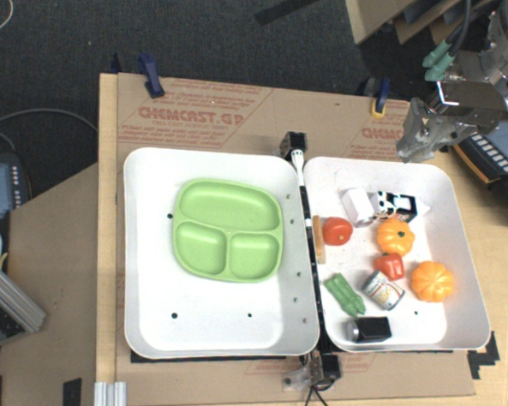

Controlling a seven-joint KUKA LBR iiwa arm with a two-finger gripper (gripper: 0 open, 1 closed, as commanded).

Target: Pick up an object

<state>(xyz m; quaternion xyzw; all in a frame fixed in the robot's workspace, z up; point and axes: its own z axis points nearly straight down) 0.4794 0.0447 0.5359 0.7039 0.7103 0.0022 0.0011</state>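
Approach comes first: the gripper (416, 141) hangs at the upper right of the frame, over the top edge of the right bin (465, 254), and grips nothing. Whether it is spread or closed I cannot tell.

To do this step well, it would be wise to choose a thing that stands apart from its neighbours. The orange pumpkin (431, 281), at the right of the cluster, looks the best candidate, with bare bin floor on its right and below it. A straight descent, centred over its crown, should keep the gripper from nudging the can (382, 290) just to its left.

That pumpkin is round, ribbed and glossy, so it may slip if caught off-centre. A second, smaller pumpkin (395, 236) lies above it, nearly touching a black-and-white toy (395, 204) and a red pepper (390, 264), so crowded. The tomato (336, 231), green pickle (345, 293) and black block (372, 329) lie further left.

The left bin (148, 251) holds a green tray (229, 231).
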